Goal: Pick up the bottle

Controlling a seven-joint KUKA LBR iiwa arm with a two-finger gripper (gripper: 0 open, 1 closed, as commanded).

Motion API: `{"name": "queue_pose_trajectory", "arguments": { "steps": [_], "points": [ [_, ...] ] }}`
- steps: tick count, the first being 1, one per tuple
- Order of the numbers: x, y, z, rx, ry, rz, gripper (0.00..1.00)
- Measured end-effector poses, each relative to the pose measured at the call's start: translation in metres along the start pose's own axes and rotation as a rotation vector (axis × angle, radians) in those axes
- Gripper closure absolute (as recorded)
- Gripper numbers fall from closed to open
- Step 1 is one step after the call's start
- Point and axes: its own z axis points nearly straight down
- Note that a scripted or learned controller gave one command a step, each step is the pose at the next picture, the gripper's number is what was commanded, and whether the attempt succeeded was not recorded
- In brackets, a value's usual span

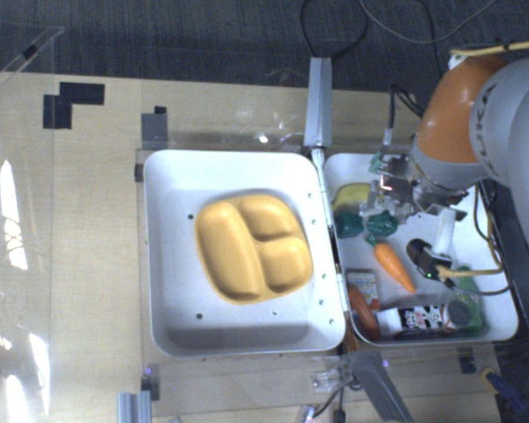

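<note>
Dark, with a pale printed label, the bottle (428, 318) lies on its side along the 6 o'clock wall of the right bin (501, 300). Its long axis runs from 9 to 3 o'clock and its green end points to 3 o'clock. Nothing grips it.

The gripper (381, 204) hangs over the 11 o'clock part of the same bin, well apart from the bottle and at about 11 o'clock from it. I cannot tell whether it is open or closed. The grey arm (511, 113) enters from 2 o'clock, and its orange band (450, 117) sits just above the wrist, which bends down into the bin.

The bottle is close against the bin's 6 o'clock wall, so there is little room on that side. Some bare white floor shows on its 12 to 2 o'clock side, toward the bin's 3 o'clock wall.

A red-orange oblong thing (363, 308) lies just beside the bottle's 9 o'clock end. An orange carrot (393, 267) lies tilted at 11 o'clock from the bottle, between it and the gripper. A teal thing (381, 226) sits right under the gripper, with a yellow-green thing (353, 194) at its 10 o'clock. The left bin (172, 236) holds a yellow divided dish (251, 247) at its centre.
</note>
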Motion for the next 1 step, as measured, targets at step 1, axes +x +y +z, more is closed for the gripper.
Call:
{"name": "queue_pose_trajectory", "arguments": {
  "steps": [1],
  "points": [
    [-0.0429,0.0494,0.0656,0.003,-0.003,0.408,1.0]
  ]
}}
